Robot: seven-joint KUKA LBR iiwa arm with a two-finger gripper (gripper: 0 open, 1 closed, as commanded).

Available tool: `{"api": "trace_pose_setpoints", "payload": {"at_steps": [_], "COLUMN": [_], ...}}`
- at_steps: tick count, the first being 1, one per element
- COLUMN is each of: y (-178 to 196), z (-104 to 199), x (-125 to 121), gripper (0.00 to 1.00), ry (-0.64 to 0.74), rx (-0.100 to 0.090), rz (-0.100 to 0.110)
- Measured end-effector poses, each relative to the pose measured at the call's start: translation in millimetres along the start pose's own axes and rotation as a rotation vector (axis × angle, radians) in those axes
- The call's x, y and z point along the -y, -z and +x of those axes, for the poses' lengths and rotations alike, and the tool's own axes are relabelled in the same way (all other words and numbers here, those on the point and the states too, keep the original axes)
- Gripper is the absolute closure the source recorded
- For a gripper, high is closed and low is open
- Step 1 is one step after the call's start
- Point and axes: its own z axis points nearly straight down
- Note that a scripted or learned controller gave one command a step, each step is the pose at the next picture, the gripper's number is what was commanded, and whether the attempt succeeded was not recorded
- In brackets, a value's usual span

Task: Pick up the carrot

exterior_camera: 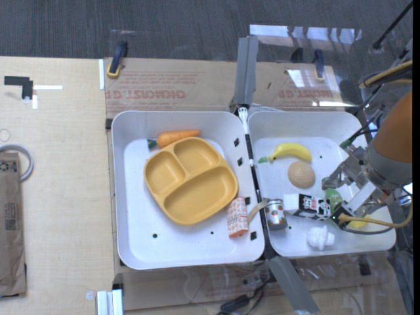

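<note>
Currently the carrot (pixel 177 137) lies in the left bin (pixel 128 195) just behind the yellow plate (pixel 190 180), while the gripper (pixel 344 192) is positioned over the right bin (pixel 328 245), jaw state indeterminable.

This is a robotics lab, not anyone's kitchen. A pale wooden table (pixel 52 176) carries 2 shallow white bins (pixel 125 195) set side by side on printed cardboard (pixel 170 84) held down by blue clamps (pixel 118 58). The food in them is toy stuff: a banana (pixel 292 151), a carrot (pixel 177 137), a yellow divided plate (pixel 190 179). A grey and orange robot arm (pixel 394 136) trailing cables leans in over dark carpet (pixel 164 12).
</note>
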Motion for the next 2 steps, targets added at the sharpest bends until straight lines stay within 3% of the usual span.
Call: {"api": "trace_pose_setpoints", "payload": {"at_steps": [1,2], "y": [-5.7,2.8], "z": [54.9,53.8], "x": [-58.4,-59.0], "gripper": [0.00,1.00], "ry": [-0.020,-0.022], "rx": [-0.001,0.001], "rz": [-0.002,-0.001]}}
